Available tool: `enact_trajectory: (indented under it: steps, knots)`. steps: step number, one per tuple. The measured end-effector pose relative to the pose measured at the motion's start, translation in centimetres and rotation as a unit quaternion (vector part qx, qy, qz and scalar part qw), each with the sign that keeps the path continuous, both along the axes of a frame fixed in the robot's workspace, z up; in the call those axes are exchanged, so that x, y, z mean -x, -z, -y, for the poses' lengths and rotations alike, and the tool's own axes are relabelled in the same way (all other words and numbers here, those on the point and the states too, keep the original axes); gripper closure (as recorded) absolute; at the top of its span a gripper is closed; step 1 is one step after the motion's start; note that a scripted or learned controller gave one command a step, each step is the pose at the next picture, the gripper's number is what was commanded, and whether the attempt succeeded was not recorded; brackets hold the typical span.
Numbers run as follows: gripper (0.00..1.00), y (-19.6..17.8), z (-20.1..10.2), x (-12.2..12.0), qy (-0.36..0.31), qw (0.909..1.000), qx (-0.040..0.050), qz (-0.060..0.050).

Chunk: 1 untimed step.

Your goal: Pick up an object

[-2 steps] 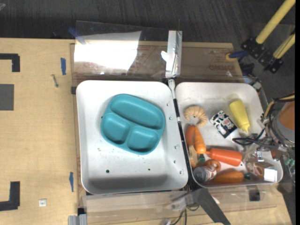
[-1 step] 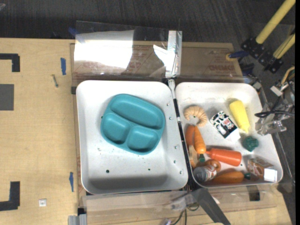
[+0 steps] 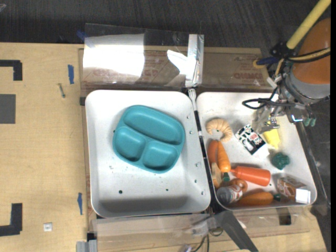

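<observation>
Two bins side by side on the bench.
Left bin (image 3: 100,193): divided tray (image 3: 148,137) at centre. Right bin (image 3: 220,103): croissant (image 3: 219,127) by the left wall, carrots (image 3: 218,157) below it, bottles (image 3: 247,185) along the near edge.

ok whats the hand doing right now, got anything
hand: low over the right bin, just above the yellow piece; cannot be told whether it is open or closed, and nothing is seen held in it.

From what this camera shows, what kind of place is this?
Probably a robot lab's grasping test bench: two white bins side by side on a wooden bench, toy food such as a croissant, and a teal divided tray.
</observation>
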<state>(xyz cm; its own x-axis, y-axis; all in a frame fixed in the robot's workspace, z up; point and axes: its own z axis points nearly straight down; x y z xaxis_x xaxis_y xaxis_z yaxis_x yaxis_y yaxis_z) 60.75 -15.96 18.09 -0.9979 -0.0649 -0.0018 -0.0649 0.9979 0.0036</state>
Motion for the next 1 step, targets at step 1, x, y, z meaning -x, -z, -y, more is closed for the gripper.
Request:
enact_trajectory:
  steps: [1]
  knots:
    - [1.00,-5.88,-5.47,-5.29,0.112,0.9937,0.0011,0.003]
